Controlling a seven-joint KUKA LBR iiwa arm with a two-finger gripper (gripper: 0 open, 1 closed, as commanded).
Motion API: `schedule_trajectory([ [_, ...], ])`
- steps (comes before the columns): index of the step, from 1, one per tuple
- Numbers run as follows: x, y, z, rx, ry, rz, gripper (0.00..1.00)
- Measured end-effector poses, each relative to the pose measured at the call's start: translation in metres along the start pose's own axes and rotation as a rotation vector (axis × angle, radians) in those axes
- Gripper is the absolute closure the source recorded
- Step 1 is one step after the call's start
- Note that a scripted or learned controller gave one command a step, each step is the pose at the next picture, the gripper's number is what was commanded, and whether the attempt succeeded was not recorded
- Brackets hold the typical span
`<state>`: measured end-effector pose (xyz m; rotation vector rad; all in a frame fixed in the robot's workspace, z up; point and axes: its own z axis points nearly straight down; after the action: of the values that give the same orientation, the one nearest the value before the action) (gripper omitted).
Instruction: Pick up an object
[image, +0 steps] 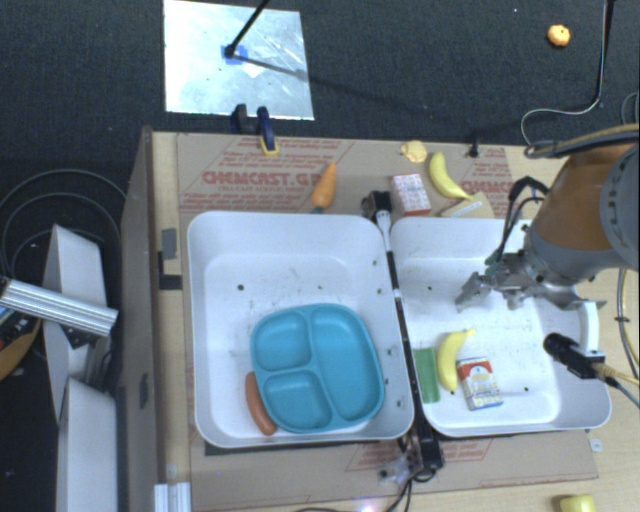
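The likeliest object to pick, a banana (452, 353), lies loose in the right bin (575, 405), toward the bench's near edge and close to the divide between the two bins. Nothing has been lifted yet, so by my reading the whole grasp remains to be done. The claw (478, 290) hovers above the same bin, a little toward the bench's far edge from the banana and apart from it. It carries nothing that I can see, and I cannot tell whether it is open or closed. Just beside the banana, against the bin's left wall, lies a green piece (427, 374), and on the banana's other side a small red-and-white carton (481, 384) lies flat. The left bin (215, 300) holds a blue divided tray (315, 367) with an orange sausage (258, 403) beside its left rim, toward the bench's near edge. Along the bench's far edge, outside both bins, lie a carrot (323, 186), a pink box (411, 193) and a second banana (445, 176).
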<state>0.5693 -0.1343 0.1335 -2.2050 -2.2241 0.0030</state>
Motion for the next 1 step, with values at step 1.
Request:
schedule_trajectory([
  [1,0.0320,-0.0263,0.0519,-0.006,-0.003,0.003,0.00],
])
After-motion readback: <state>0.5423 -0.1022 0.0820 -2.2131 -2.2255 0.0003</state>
